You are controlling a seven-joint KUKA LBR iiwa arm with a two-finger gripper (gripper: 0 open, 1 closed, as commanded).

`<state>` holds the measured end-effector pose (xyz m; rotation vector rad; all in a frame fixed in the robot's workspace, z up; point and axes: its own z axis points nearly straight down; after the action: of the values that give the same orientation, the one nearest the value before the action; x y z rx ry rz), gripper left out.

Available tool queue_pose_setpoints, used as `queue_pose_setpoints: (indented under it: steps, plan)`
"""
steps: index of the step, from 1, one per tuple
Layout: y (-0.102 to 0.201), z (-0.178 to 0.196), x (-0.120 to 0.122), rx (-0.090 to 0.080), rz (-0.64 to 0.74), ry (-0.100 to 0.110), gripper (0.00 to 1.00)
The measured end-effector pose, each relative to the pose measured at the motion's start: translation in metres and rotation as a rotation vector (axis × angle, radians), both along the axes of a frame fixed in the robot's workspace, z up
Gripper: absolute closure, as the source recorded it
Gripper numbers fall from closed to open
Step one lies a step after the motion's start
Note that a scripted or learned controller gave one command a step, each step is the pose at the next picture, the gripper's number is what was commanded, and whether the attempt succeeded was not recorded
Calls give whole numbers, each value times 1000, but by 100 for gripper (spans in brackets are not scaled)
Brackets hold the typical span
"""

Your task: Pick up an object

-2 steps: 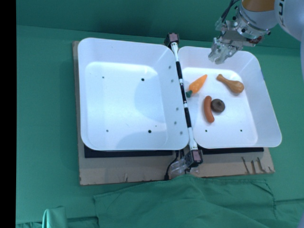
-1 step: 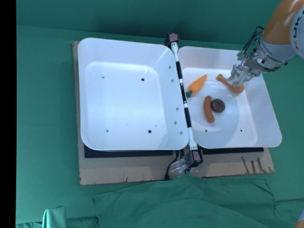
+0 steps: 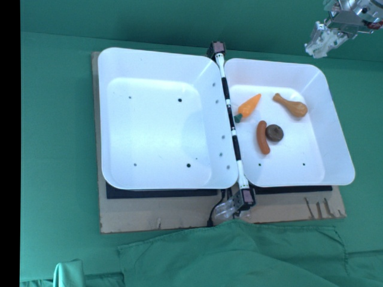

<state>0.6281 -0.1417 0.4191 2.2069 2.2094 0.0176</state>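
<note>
Trouble could come from how close the toys lie. The silver claw is seen raised past the right white bin; whether it is open cannot be told. Below it, the orange toy sausage touches the brown toy doughnut, so both could be bumped.

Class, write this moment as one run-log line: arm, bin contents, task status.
gripper: above right bin's far corner | contents: carrot, drumstick, sausage, brown disc | pick: not yet done
</note>
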Motion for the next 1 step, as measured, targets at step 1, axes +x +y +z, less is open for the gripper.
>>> queue_pose_setpoints:
  steps: [1]
  plan:
    - [-16,89,13,-1,-4,6,100]
